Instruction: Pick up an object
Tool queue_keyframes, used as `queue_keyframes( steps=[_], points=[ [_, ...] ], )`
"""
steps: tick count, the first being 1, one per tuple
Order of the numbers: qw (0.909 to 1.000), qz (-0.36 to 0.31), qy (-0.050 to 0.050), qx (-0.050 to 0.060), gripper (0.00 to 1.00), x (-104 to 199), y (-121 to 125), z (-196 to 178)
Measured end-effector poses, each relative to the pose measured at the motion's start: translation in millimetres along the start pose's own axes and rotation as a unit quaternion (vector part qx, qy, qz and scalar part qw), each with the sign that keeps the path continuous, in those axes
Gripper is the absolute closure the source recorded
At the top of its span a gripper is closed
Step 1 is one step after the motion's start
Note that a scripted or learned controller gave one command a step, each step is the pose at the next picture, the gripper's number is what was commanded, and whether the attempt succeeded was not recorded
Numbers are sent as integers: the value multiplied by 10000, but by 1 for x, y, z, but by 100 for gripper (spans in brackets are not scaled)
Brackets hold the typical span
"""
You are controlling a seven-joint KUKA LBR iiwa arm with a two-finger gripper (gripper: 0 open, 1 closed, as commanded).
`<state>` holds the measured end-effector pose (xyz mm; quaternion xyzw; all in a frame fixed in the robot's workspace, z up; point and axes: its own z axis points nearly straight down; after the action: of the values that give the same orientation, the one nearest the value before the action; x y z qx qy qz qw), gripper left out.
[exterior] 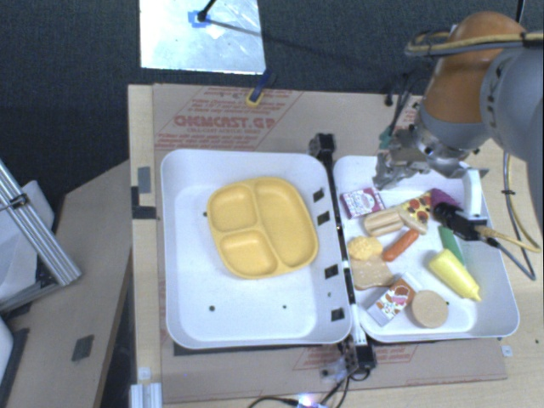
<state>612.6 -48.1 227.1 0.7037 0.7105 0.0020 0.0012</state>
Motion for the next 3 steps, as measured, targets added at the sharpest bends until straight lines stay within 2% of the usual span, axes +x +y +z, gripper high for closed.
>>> queue_keyframes(
  steps=[1,3],
  points=[
    [10000,15,-8,6,100,18,19,11],
    [10000,20,-10,16,100,19,18,9]
  ],
)
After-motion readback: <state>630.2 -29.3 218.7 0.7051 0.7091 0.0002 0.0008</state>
